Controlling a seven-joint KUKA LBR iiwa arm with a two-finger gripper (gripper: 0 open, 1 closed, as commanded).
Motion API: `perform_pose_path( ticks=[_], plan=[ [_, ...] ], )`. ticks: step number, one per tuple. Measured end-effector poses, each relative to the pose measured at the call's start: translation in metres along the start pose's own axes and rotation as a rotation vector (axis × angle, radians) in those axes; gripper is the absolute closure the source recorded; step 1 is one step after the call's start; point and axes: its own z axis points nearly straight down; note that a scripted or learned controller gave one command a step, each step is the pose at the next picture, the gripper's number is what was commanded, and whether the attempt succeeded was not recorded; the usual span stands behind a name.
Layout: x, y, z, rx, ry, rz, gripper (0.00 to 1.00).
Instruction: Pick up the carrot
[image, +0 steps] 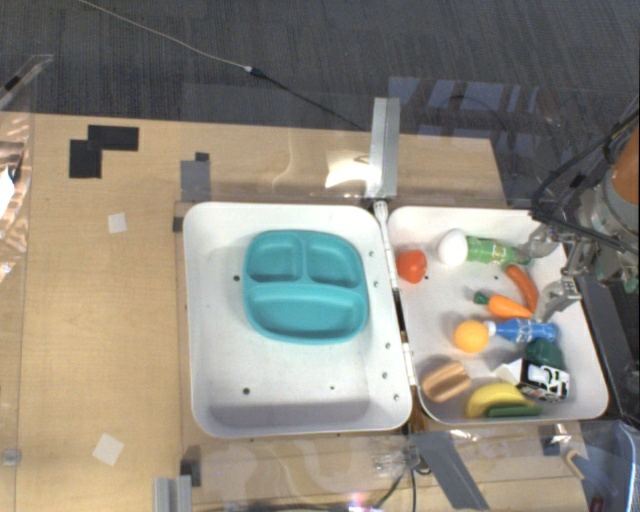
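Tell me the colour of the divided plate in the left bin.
Teal divided plastic plate, seen in the camera view.

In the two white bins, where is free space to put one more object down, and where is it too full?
Left bin: bare floor all around the teal plate, widest below it. Right bin: small bare patch between the tomato, the orange ball and the hot dog. Its right half is crowded: carrot, bottles, banana, with the end effector above.
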Motion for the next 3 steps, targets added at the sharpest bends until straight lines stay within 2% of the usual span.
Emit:
perform_pose_path(
  ticks=[1,2,3],
  plan=[
    [0.027,0.023,0.141,-0.004,0.013,0.135,0.00],
    [-0.053,0.030,0.165,-0.001,-0.007,0.196,0.00],
    [-0.015,0.080,0.164,-0.003,-0.006,0.296,0.00]
  ],
)
